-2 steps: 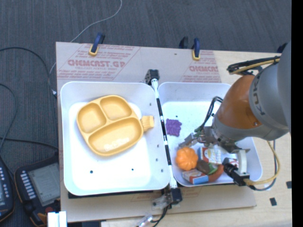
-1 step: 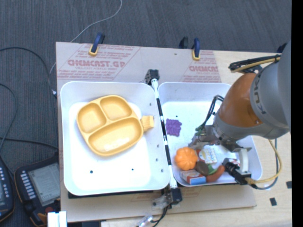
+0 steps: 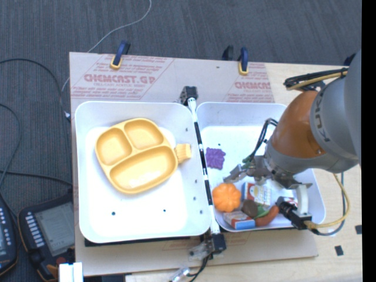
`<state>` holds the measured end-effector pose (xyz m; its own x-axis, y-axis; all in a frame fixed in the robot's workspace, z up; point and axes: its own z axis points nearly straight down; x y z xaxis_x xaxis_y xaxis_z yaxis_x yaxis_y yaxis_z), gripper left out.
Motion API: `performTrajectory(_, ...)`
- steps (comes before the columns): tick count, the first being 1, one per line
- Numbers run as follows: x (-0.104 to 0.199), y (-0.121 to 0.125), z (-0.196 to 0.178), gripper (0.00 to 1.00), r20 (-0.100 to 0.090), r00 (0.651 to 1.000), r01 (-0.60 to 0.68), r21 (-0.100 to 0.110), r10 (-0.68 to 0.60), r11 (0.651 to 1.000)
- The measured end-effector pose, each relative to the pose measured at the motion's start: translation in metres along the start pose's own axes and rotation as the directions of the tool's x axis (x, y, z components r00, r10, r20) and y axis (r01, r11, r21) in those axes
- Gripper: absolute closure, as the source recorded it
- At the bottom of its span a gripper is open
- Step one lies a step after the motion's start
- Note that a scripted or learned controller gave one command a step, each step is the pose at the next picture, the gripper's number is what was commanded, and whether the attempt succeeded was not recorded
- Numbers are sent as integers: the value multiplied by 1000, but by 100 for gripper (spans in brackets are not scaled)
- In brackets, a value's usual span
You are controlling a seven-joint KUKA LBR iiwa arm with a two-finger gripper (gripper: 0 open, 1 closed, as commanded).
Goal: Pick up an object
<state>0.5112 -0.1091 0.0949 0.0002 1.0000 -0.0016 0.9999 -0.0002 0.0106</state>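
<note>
Gripper (image 3: 258, 178) low over right bin (image 3: 235, 117) near front edge, by orange ball (image 3: 226, 197) & carton (image 3: 257, 191); grip state can't tell.

1. Dark grey ribbed carpet (image 3: 247, 16) covers the floor around the bench.
2. A tan board (image 3: 147, 78) printed with red lettering tops the bench, held by two blue-and-yellow clamps (image 3: 120, 53) at twelve o'clock.
3. Thin cables (image 3: 35, 75) trail across the floor at nine o'clock.
4. At seven o'clock sits what may be a handheld control pendant (image 3: 50, 228).
</note>
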Motion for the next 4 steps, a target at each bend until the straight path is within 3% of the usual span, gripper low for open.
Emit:
performTrajectory(1,0,0,-7,100,-1,1000,0,3,0,1000)
performTrajectory(2,0,0,-7,0,-1,1000,1,3,-1,1000)
performTrajectory(3,8,-21,7,0,8,1000,-2,-11,2,1000)
performTrajectory(4,8,-20,-1,100,3,1000,-1,-4,1,1000)
